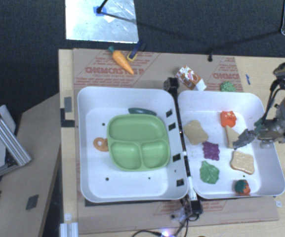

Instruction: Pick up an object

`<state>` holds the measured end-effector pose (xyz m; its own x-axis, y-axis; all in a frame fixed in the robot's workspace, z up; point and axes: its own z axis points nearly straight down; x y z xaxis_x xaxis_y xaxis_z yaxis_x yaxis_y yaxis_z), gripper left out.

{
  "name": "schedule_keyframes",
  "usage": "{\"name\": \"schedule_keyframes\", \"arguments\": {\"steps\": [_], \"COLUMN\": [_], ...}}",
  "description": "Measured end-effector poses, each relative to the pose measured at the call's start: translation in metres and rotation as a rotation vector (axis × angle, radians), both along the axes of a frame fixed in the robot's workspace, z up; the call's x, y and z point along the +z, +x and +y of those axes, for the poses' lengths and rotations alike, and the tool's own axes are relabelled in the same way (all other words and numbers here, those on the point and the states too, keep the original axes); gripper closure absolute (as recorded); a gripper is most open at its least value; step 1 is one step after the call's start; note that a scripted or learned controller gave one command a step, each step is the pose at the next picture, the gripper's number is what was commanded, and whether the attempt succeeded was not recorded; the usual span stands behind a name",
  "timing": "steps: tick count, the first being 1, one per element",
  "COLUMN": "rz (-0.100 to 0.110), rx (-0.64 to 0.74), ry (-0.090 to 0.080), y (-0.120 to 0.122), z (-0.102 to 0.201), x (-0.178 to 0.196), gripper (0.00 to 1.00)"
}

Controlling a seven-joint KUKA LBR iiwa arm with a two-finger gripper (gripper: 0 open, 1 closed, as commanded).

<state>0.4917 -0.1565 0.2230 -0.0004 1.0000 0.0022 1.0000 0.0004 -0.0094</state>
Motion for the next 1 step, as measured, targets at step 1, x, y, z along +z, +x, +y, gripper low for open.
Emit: {"name": "schedule_keyframes", "arguments": {"steps": [1], "rz": [-0.011], "rx": [0.003], "ry": [-0.002], "y": [0.0025], "z": [0.0003], "x": [0.0051], "gripper": [0.00]}}
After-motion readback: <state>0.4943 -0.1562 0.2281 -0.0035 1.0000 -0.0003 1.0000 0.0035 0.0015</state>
